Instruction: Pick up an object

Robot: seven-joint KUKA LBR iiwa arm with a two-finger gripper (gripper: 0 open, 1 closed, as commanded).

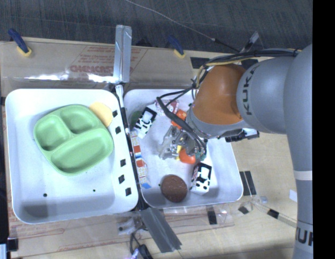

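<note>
**Arm low over the right bin, gripper among small objects**

The worktop (59, 58) carried two shallow white plastic bins side by side. The left bin (21, 161) held a pale green divided plate (73, 139), smooth and rounded, with three compartments, and a soft-looking yellow lump (101, 112) touched its upper right rim.

In the right bin (227, 161) the grey arm, with its glossy orange band (219, 99), reached down toward the middle. The metallic gripper (175, 144) sat just below the band; whether it was open or closed could not be told, since cables and clutter broke up its outline. A small orange object (187, 156) lay right against the gripper's lower right side, possibly touching it, though no grasp was visible.

A brown round ball (173, 188) with a rough, matte surface rested near the bin's lower wall, below the gripper and apart from it. Just to its right lay a black-and-white patterned item (202, 178) (flat-sided, like a small box). Another black-and-white piece (145, 120) lay at the upper left of the bin, beside a dark green object (134, 116) near the dividing wall.
</note>
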